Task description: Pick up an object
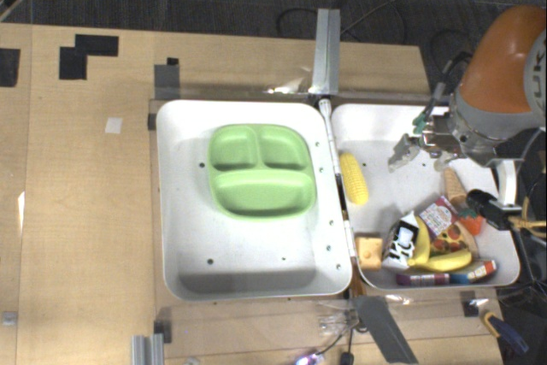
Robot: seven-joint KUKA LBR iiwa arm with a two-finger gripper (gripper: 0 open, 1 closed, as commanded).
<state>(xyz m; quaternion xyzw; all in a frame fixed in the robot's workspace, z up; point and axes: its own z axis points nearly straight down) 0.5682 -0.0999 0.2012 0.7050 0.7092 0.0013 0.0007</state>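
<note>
My gripper [411,141] hangs over the upper middle of the right bin [376,128], open, with nothing between its fingers. A yellow corn cob [353,177] lies by the bin's left wall, below and left of the gripper. A heap of small items fills the bin's lower right corner: a banana [438,257], a black-and-white box [402,242], a pink snack packet [438,218], a purple marker [432,277] and a tan cube [369,250]. A beige stick-shaped piece [454,184] lies just right of the gripper, partly under the arm.
The left bin [184,209] holds a green divided plate [261,169] near its top. A metal post [326,55] stands at the back between the bins. The grey and orange arm [506,81] covers the right bin's upper right corner.
</note>
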